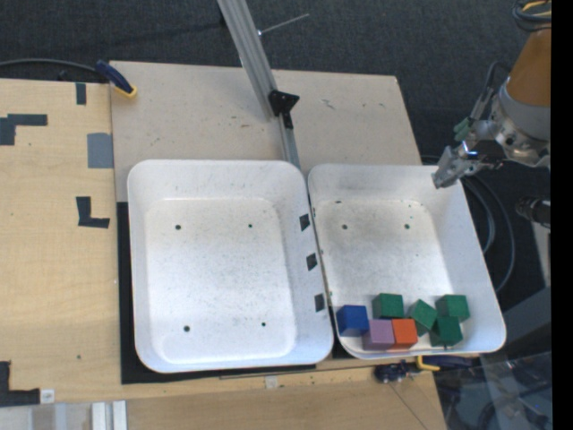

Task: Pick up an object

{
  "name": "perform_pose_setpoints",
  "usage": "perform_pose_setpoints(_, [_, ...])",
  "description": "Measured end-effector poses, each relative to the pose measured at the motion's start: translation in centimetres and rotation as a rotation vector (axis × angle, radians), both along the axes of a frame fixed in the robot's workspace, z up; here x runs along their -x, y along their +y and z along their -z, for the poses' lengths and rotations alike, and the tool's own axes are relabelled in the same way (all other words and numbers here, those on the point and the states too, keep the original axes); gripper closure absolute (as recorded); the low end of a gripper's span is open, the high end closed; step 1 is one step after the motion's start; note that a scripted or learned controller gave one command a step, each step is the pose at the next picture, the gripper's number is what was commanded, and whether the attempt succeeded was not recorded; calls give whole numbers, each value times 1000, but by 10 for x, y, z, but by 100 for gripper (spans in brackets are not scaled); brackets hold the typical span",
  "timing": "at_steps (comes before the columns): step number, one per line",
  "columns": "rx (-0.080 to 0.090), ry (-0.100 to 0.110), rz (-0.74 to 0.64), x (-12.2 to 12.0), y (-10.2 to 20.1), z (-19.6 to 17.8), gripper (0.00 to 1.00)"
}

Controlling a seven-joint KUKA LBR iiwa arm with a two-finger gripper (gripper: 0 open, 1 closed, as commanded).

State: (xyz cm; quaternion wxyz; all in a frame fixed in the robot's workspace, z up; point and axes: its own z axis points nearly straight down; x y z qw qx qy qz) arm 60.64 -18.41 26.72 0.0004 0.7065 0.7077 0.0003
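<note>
The end effector hangs over the upper right rim of the right bin; its opening state cannot be determined, and nothing is visible in its grasp. The blocks sit clustered at the bin's near edge. The blue block, at the cluster's left end, appears light and rigid; grip it across opposite flat faces.

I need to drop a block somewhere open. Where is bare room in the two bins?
The left bin floor is bare. In the right bin, the far part is free; blocks crowd its near edge. The tool hangs at its far right rim.
</note>
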Motion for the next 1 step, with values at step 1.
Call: perform_pose_setpoints(1, [-1,2,-3,-5,43,9,100])
